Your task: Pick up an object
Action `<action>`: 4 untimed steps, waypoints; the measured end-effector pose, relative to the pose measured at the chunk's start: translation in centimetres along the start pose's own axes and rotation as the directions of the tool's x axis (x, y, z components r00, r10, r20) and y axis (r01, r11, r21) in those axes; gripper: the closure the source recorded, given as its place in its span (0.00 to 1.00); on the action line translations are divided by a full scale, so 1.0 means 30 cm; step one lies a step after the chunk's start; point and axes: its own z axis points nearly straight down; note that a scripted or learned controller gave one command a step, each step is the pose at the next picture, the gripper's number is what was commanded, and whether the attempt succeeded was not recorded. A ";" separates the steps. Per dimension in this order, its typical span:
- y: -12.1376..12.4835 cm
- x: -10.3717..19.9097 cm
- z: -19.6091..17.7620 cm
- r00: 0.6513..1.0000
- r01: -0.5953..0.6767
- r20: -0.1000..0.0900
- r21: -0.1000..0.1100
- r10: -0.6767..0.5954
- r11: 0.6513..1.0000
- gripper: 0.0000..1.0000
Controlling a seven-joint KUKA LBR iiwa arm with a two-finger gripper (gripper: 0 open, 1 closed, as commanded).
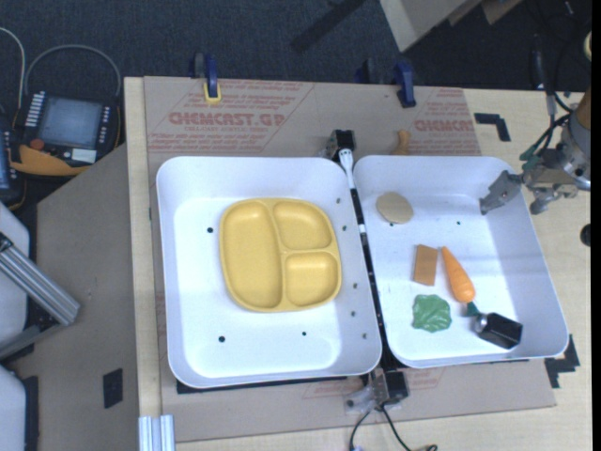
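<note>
I see open floor in the right bin (526, 252) between its top rim and the carrot (456, 274), which lies mid-bin, long axis running from upper left down to lower right, while the fingers (515, 194) hover spread and empty over the bin's upper right edge.

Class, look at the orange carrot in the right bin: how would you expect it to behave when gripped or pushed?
The carrot is long and tapered, so it would probably roll or pivot if pushed. Its smooth surface may slip between fingers. It lies close beside the tan block, which could get nudged.
</note>
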 end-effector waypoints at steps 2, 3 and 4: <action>0.039 -0.007 0.140 1.000 0.004 0.001 -0.007 -0.004 1.000 0.00; 0.033 -0.013 0.283 1.000 0.003 0.002 -0.008 -0.003 1.000 0.00; 0.038 -0.001 0.392 1.000 0.005 -0.004 -0.010 -0.005 1.000 0.00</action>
